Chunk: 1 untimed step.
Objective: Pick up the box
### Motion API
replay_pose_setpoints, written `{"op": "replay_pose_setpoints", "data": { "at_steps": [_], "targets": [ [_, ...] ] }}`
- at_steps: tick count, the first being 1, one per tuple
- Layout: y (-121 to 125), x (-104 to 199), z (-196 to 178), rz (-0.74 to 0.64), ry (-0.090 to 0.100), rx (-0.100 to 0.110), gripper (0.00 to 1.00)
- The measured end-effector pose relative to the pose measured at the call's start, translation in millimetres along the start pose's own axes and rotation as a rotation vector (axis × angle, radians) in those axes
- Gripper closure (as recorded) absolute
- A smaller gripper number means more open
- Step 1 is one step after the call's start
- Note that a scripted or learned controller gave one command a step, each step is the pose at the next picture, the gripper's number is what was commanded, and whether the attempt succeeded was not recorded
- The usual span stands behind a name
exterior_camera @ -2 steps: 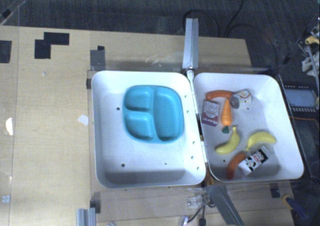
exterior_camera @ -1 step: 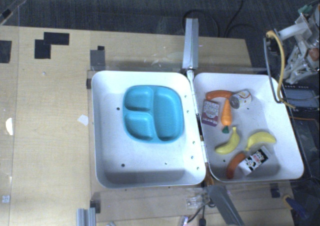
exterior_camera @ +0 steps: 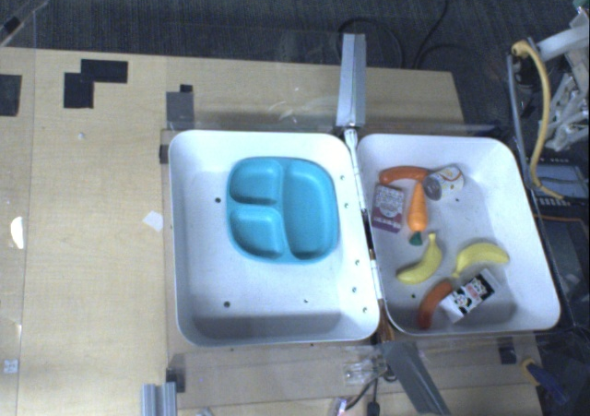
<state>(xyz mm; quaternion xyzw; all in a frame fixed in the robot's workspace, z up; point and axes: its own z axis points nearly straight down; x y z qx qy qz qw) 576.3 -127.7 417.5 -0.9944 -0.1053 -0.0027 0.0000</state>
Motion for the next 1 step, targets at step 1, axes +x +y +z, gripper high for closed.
{"op": "replay_pose_setpoints", "data": {
  "at_steps": [1],
  "targets": [
    [22.1, -90.4, -19.2, -0.063, -0.001, -0.001, 1.0]
  ]
}}
